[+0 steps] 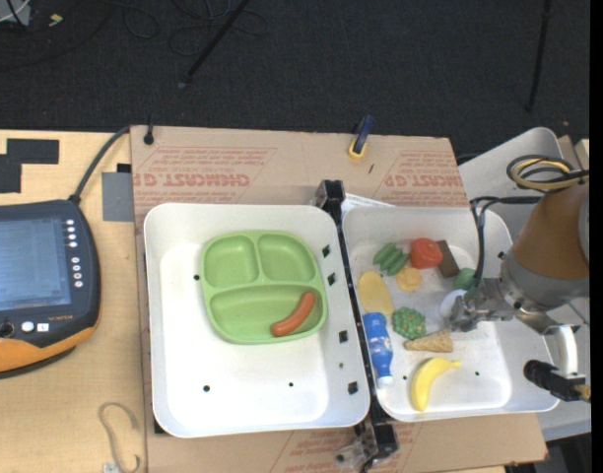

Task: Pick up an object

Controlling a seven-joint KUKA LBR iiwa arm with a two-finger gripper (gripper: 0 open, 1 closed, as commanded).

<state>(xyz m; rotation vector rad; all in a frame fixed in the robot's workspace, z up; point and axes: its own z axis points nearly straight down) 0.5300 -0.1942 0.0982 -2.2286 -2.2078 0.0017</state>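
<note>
The tool [463, 313] sits low in the right bin [499, 387], right of centre in the frame, among the toy foods; whether it grips anything I cannot tell. The ice-cream cone [430, 342] and banana [427, 378] just below it lie unlifted, so the pick looks unfinished.

The gripper [463, 311] sits low over the right bin [484, 387], but its fingertips blur into a grey smudge, so whether anything is between them can't be told. A green thing [464, 278] near the bin's right wall is half hidden behind the wrist. The brown block [446, 257] tucks partly behind the red piece [426, 253]. At the bench's left edge, the tablet [31, 284] is cut off, its screen text too small to read.
</note>
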